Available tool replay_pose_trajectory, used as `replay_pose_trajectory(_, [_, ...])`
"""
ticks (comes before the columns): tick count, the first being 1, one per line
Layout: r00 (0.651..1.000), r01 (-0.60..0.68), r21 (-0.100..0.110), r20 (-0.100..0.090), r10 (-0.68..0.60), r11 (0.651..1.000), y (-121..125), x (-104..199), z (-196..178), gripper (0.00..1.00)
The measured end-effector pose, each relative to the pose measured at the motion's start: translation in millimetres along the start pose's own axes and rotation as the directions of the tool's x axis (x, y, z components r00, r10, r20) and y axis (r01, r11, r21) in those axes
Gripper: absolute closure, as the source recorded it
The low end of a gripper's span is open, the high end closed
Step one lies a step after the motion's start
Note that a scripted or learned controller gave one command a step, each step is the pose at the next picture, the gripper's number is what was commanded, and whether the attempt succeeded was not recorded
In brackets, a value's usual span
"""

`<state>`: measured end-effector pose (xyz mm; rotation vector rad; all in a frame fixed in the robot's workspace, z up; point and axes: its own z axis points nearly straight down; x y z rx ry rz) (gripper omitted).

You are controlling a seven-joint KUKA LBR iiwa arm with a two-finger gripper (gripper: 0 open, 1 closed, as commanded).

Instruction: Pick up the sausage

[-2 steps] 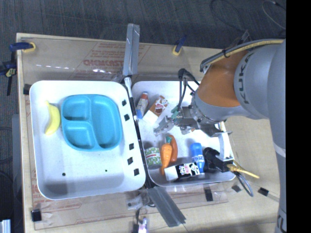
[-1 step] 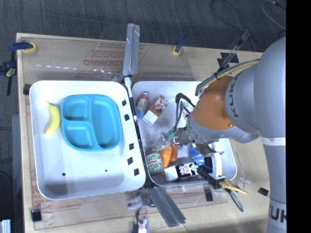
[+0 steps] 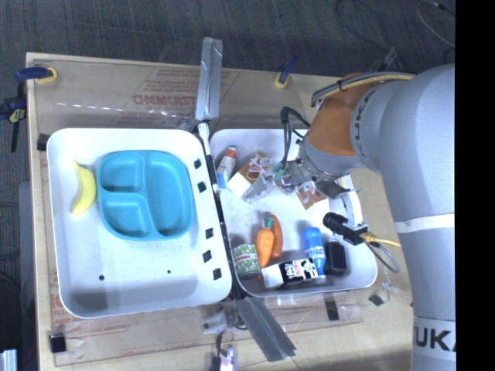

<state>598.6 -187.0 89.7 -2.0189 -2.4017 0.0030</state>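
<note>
The gripper (image 3: 267, 182) is low in the upper middle of the right bin (image 3: 357, 207), reaching in from the right under the orange-banded wrist (image 3: 334, 126). A small reddish-brown piece (image 3: 311, 197), possibly the sausage, lies just right of the gripper, partly under the wrist. Another brownish wrapped item (image 3: 254, 165) touches the gripper's upper left side. It is unclear whether anything is held.
The right bin also holds a small bottle (image 3: 226, 164), a carrot (image 3: 266, 243), a can (image 3: 246, 260), a blue bottle (image 3: 313, 242), a black block (image 3: 336, 256) and a cow-print box (image 3: 294, 271). In the left bin (image 3: 116, 284) sit a blue divided tray (image 3: 147, 193) and a banana (image 3: 83, 188).
</note>
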Motion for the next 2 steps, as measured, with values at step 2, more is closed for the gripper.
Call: replay_pose_trajectory(2, [0.996, 0.090, 0.001, -0.001, -0.090, 0.996, -75.8, 23.3, 1.0, 0.00])
